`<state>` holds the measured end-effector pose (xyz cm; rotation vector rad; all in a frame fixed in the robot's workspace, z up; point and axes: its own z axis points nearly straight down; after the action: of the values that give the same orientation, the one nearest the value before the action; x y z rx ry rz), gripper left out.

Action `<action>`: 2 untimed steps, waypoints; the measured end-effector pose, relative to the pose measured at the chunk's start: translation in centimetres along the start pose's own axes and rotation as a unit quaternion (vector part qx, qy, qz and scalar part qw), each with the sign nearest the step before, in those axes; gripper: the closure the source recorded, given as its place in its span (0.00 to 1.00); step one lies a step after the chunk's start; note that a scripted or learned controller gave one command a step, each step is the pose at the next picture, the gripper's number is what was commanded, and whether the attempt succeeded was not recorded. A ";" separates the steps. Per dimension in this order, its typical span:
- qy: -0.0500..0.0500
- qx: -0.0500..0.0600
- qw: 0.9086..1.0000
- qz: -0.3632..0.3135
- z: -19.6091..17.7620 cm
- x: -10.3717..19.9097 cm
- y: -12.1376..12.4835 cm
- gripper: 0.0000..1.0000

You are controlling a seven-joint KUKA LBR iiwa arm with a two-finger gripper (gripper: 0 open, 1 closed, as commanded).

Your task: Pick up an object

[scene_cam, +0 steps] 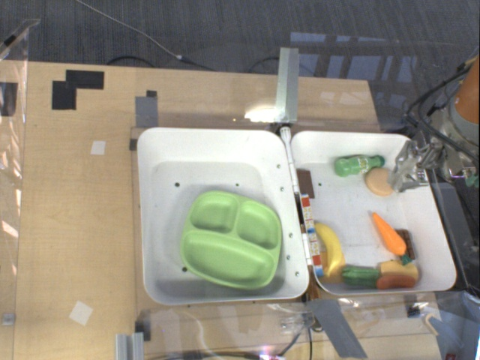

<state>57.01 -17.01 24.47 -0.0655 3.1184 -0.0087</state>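
Grey metal, the gripper (411, 168) hangs low over the right bin (352, 227), near its far right wall, its tips just beside a tan round piece (380, 182) that looks like a biscuit or a bread roll. Whether the fingers are open or closed I cannot tell; they blur together at this slant, and nothing shows between them. A green bottle (358, 164) lies just left of the round piece. Nearer the front of that bin lie a carrot (388, 232), a banana (331, 250) and a dark green cucumber (361, 275). The left bin (161, 201) bears a green divided plate (232, 238). The step in hand appears to be the approach to a grasp, with the round piece the likeliest target. Next, the tips must straddle it squarely, close, then lift straight up, clear of the bottle.
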 end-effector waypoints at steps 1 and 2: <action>0.009 -0.006 0.982 -0.187 11.2 2.1 5.2 1.00; 0.006 -0.004 0.947 -0.320 10.9 2.5 -0.1 1.00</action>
<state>54.73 -17.29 13.48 -1.0655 2.9467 -0.0068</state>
